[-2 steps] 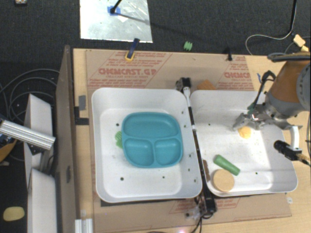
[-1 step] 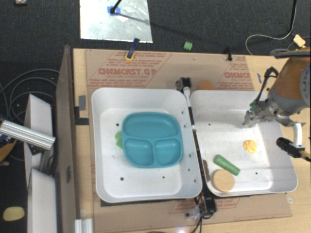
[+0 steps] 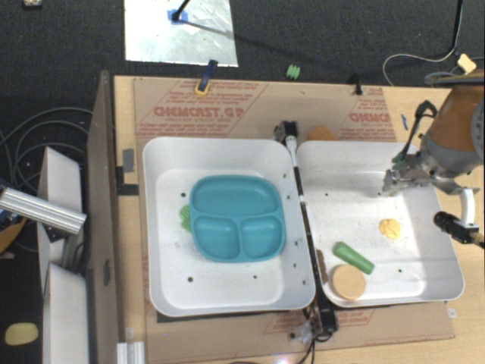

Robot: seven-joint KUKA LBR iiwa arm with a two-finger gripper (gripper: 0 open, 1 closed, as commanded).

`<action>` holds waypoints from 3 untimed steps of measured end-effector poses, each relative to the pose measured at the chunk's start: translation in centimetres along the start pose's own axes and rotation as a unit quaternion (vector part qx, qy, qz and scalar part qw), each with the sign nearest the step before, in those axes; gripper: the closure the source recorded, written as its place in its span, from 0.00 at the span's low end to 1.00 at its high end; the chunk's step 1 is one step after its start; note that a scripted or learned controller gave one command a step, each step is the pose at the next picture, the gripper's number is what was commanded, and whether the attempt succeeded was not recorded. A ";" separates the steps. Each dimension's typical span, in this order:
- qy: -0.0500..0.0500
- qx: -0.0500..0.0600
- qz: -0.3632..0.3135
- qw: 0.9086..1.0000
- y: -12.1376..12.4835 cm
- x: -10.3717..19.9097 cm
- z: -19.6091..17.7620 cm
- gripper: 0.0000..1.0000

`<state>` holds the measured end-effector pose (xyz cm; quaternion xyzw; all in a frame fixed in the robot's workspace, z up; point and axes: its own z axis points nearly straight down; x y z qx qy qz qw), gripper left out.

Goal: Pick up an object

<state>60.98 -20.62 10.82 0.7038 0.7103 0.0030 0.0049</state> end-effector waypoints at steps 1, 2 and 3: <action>0.000 -0.002 -0.001 1.000 0.1 0.0 -1.1 1.00; 0.000 -0.001 -0.001 1.000 0.1 0.0 -1.0 0.00; 0.002 0.008 0.005 1.000 -5.4 0.0 2.5 0.00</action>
